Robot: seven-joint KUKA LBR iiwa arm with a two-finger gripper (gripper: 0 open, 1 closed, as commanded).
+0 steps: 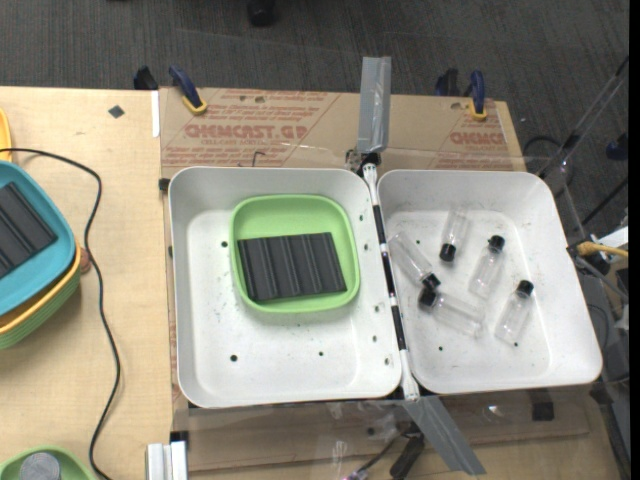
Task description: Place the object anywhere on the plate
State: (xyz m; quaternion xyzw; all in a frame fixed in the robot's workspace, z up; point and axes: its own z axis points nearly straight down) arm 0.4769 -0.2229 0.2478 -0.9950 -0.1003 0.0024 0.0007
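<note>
Pincer state is something we cannot tell, neither how wide it stands nor whether it has hold of anything, so we cannot place the task's things relative to it. We see the vials (pixel 490 265) lying loose in the right bin (pixel 560 218), five or so, scattered at different angles near its middle. They are small clear tubes with black caps, and two by the left wall touch or cross. The green plate (pixel 295 208) sits in the left bin (pixel 200 348), well apart from them, and bears a dark ribbed pad (pixel 293 266). Behind both bins a brown sheet (pixel 300 118), held by blue clamps (pixel 186 88), reads "CHEMCAST" in red.
</note>
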